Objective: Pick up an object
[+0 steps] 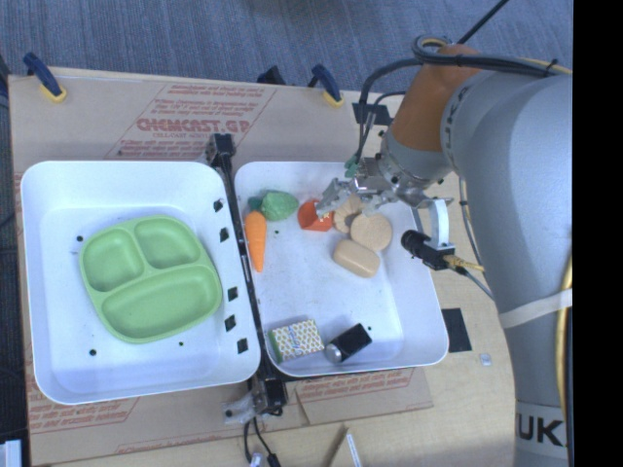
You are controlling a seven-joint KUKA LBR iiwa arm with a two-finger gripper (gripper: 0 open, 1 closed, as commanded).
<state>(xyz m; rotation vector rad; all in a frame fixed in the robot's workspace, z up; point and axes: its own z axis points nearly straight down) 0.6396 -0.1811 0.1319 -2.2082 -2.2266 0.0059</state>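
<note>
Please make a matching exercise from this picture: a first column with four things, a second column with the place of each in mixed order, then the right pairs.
Things:
1. green divided plate
2. carrot
3. patterned block
4. gripper

Places:
A. near the front edge of the right bin
B. in the left bin
C. over the back part of the right bin
D. along the right bin's left wall

Pairs: 1-B, 2-D, 3-A, 4-C

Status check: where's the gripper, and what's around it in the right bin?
Gripper low in right bin, far end. Nothing seen between its fingers. Red piece and tan pieces crowd right beside it. Carrot sits apart.
</note>
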